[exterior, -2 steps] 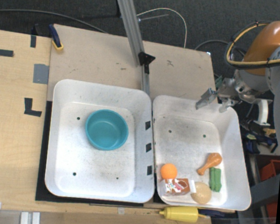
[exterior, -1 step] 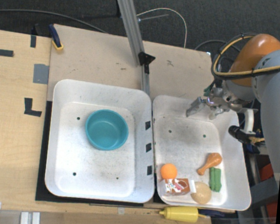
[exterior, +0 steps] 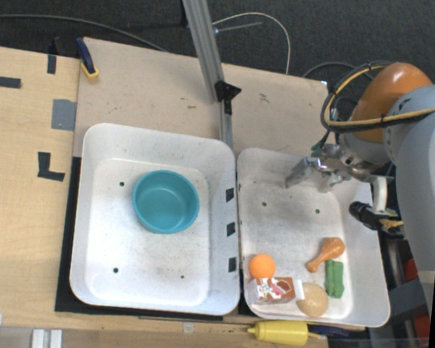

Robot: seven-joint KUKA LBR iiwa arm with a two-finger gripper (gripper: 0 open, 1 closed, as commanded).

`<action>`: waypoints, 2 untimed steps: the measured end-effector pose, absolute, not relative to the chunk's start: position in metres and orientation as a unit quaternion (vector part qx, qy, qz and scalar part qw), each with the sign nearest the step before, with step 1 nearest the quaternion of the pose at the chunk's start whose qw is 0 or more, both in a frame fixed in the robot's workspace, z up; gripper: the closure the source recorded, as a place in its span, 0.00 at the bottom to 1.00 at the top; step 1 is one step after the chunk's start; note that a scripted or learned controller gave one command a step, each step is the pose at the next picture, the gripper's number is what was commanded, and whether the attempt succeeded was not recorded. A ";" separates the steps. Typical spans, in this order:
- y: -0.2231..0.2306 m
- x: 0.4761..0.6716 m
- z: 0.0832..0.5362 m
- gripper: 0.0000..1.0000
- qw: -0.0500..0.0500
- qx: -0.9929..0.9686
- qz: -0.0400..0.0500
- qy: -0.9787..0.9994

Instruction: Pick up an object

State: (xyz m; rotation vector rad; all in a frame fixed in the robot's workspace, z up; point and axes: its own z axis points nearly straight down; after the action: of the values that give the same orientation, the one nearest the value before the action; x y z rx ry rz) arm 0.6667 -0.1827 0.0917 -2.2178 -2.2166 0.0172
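Your gripper [exterior: 304,173] hovers over the back of the right bin [exterior: 290,216], fingers spread apart, nothing between them. All graspable items sit well away at that bin's front: orange ball [exterior: 263,266], a red-and-white packet [exterior: 275,290] just beside it, a pale round thing [exterior: 313,300], possibly a bun but it's too blurry to call, a green piece [exterior: 335,279] and a toy drumstick [exterior: 326,253]. Left bin [exterior: 112,150] holds a teal bowl [exterior: 166,201]. A yellow bottle [exterior: 282,332] lies on the bench outside, by the right bin's front edge.
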 end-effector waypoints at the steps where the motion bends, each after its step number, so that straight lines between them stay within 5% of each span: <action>1: -0.182 0.666 0.101 1.00 0.003 -0.707 0.005 -0.707; 2: -0.177 0.676 0.158 1.00 -0.002 -0.706 -0.001 -0.708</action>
State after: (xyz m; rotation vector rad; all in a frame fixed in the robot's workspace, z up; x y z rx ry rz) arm 0.6761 -0.1769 0.1577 -2.2219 -2.2266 -0.0042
